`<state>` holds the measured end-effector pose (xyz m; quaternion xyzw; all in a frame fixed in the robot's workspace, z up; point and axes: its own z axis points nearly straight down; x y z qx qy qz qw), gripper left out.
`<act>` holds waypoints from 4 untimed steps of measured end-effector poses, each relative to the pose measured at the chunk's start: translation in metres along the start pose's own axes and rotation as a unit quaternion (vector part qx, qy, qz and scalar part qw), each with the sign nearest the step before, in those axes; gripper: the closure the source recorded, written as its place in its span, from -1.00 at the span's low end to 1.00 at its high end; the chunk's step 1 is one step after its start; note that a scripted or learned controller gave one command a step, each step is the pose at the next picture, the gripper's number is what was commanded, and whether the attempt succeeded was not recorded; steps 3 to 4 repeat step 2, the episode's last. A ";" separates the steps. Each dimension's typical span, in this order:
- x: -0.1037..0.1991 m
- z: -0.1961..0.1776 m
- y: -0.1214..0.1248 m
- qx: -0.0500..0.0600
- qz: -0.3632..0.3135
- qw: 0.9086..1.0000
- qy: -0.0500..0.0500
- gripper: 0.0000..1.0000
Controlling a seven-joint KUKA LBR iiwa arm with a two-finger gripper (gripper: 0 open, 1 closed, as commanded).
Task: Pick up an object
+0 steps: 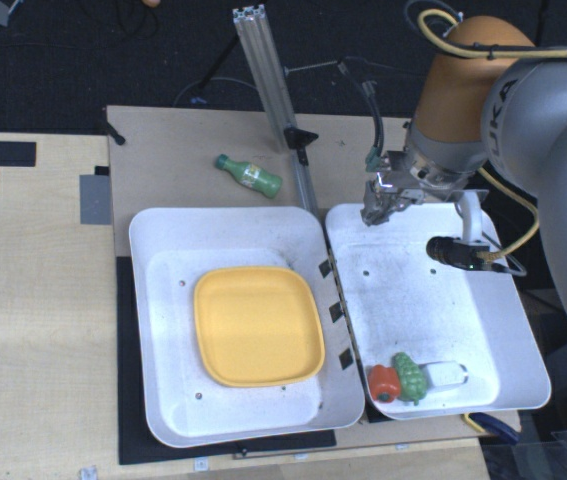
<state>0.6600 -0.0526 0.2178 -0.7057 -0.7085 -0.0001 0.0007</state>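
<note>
I see the two-finger gripper (pixel 377 211) w/ nothing in it, can't tell its state, over the right white plastic bin's (pixel 433 313) far-left corner, so pre-approach: next needs travel to the red-and-green toy vegetable (pixel 399 380) at near edge.

Probably a lab: aluminium rail (pixel 273 78), loose cables (pixel 113 8)

Yellow plate (pixel 259 325), green bottle (pixel 249 176), white bins (pixel 153 258)
</note>
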 end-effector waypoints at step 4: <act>0.102 0.010 0.008 0.000 0.001 1.000 0.000 1.00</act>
